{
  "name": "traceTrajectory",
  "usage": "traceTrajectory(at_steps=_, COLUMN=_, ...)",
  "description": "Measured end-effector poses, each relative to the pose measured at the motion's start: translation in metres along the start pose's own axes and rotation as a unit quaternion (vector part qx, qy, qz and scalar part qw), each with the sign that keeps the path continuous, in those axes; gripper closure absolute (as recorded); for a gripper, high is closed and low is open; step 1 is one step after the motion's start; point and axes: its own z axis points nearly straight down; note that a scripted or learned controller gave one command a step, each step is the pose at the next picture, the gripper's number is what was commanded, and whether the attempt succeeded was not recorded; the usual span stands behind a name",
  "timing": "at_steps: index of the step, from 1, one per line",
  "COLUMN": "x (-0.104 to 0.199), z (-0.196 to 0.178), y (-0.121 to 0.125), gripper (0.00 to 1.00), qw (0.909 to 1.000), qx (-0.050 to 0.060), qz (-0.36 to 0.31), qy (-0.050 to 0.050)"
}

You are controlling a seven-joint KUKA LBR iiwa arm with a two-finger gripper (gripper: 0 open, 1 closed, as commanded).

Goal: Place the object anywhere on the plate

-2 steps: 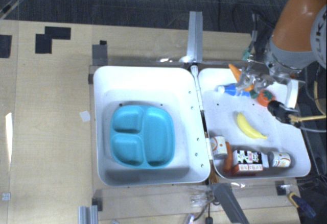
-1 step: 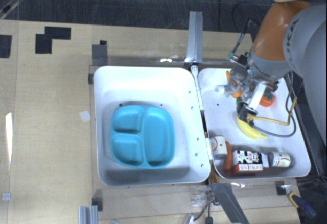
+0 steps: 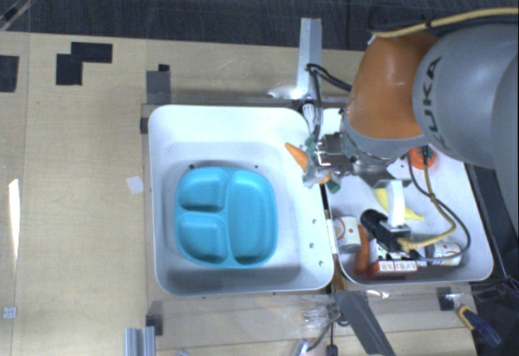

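I am watching the big grey arm with the orange band [image 3: 462,46] reaching in from the right across the right-hand shallow white bin [image 3: 480,242], where a jumble of small items [image 3: 389,253] is lying at the near end. The left-hand shallow white bin [image 3: 162,184] is holding the light-blue divided plastic plate [image 3: 227,216] towards its near side. The two-finger gripper [image 3: 318,168] is hanging over the seam between the bins, and I am reading its fingers as closed down on the small orange carrot-shaped object [image 3: 295,153]. The object's pointed end is sticking out to the left, over the right edge of the left bin, right of the plate and clear of it. I am judging the object to be light, stiff and fairly slick, probably moulded plastic. Since it tapers, a pinch across the thicker middle should be holding better than one near the tip, where it could be squirting out. A gentle release low over the plate should be keeping it from rolling.
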Motion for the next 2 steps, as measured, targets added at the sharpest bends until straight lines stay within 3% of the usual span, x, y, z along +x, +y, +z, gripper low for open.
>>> traceTrajectory(at_steps=1, x=0.0657, z=0.0601, y=-0.0273, gripper=1.0, qw=0.981, qx=0.0, qz=-0.194, qy=0.0)
traceTrajectory(at_steps=2, x=0.0651, z=0.06, y=-0.0271, gripper=0.0, qw=0.9811, qx=0.0, qz=-0.194, qy=0.0)
